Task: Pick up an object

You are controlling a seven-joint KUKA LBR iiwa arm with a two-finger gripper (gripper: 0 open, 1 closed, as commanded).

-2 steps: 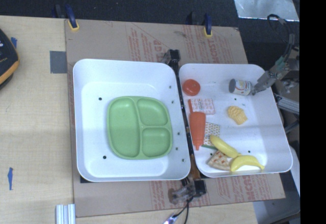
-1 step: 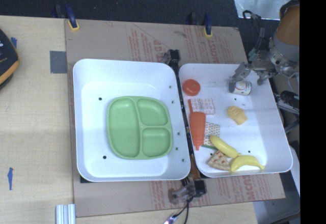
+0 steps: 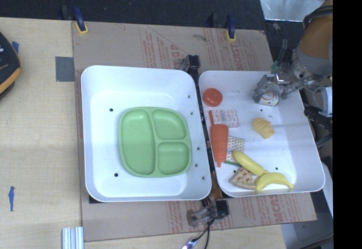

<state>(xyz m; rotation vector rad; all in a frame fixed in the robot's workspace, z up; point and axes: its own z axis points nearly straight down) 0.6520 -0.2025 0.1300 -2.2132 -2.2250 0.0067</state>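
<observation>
Bright, even overhead light; soft shadows inside the white bins (image 3: 90,129); image slightly soft, low resolution throughout.

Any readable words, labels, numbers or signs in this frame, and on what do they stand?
None can be read.
Red printed lettering on the cardboard sheet under the bins: too blurred and turned to make out.
Red pattern on the small card in the right bin: too small to read.

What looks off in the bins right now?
Nothing broken or spilled. The carrot lies against the right bin's left wall, over the checkered pieces. The green plate sits flat in the left bin.
</observation>
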